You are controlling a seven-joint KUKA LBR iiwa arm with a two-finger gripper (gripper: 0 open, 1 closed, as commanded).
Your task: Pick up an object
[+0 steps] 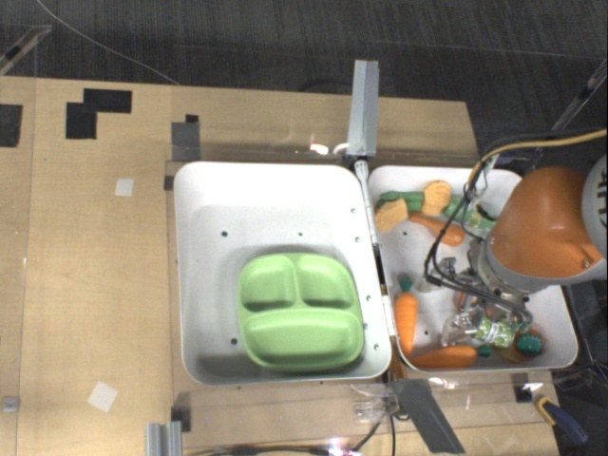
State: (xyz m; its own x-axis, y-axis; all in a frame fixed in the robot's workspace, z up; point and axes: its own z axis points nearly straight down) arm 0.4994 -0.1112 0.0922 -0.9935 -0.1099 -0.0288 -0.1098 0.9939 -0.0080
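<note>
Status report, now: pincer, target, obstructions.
Pincer low in right bin, over toy clutter at its near edge. Nothing seen gripped. Carrot lies left of it; green tray in left bin.

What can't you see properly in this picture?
- Gripper: the wrist and cables cover it in the camera view, so open or shut cannot be told.
- Toys under the arm in the right bin: the orange band hides them.
- Green thing by the gripper: too small and blurred to name.
- Arm: cut off by the right edge.
</note>
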